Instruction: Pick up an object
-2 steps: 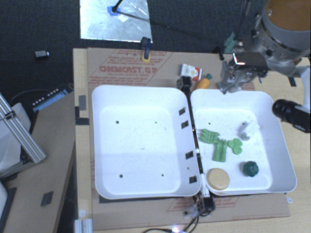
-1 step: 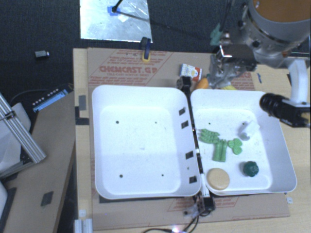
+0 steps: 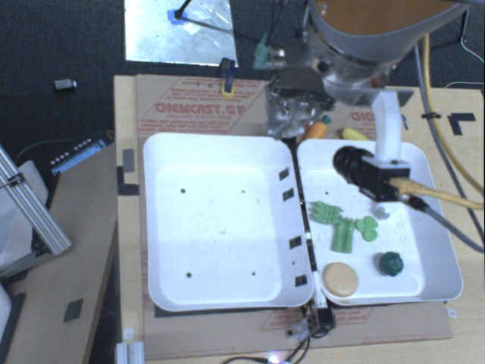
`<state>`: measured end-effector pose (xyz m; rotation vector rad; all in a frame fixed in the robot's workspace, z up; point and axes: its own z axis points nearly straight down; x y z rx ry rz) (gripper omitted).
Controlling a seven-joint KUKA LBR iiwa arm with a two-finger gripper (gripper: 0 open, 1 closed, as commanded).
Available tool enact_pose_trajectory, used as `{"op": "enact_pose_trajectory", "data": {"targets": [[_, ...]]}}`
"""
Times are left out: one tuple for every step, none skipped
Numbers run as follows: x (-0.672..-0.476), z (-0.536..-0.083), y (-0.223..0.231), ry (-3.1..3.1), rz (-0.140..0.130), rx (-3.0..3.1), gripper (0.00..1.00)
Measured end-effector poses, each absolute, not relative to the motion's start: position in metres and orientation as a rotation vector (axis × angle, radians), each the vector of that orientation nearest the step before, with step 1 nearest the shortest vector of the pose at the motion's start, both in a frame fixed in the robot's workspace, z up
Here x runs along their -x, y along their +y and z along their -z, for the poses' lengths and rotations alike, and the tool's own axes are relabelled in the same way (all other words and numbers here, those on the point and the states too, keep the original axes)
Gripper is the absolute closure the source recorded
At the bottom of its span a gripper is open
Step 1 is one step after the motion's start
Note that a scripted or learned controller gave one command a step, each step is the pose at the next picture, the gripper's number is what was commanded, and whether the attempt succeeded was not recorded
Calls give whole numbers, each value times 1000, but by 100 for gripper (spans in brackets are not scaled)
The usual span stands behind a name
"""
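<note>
No object is held: the things to pick lie loose in the right bin, a shallow white tray of smooth moulded plastic with rounded corners. Near its middle sits a cluster of light green pieces: a ridged, leafy one, a ribbed stalk-like one just beside it, and a small rounded one touching the stalk's right side. Toward the near edge rests a dark green knobbly ball, and left of it, close to the bin's inner corner, a flat tan disc with a smooth matt face. At the far rim lie an orange piece and a yellow oblong one, both small and glossy; the orange one is partly hidden by the gripper. The gripper, a dark metal block, hangs over the far end of the seam between the two bins, apart from the green cluster, and whether its jaws are released or clenched cannot be told from this slant. A black cylinder on a white bracket juts from the arm above the right bin, with a yellowish cable trailing off it. The left bin matches the right in shape and finish. Both bins rest on a brown cardboard sheet with red print, laid on the desk
</note>
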<state>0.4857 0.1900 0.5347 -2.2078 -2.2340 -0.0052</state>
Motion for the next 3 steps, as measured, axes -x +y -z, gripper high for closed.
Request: {"op": "enact_pose_trajectory", "data": {"targets": [[-487, -535, 123, -2218, 2, 2227, 100], [-490, -324, 187, -2224, -17, 2210, 100], [-494, -436, 192, -2230, 20, 2219, 100]]}}
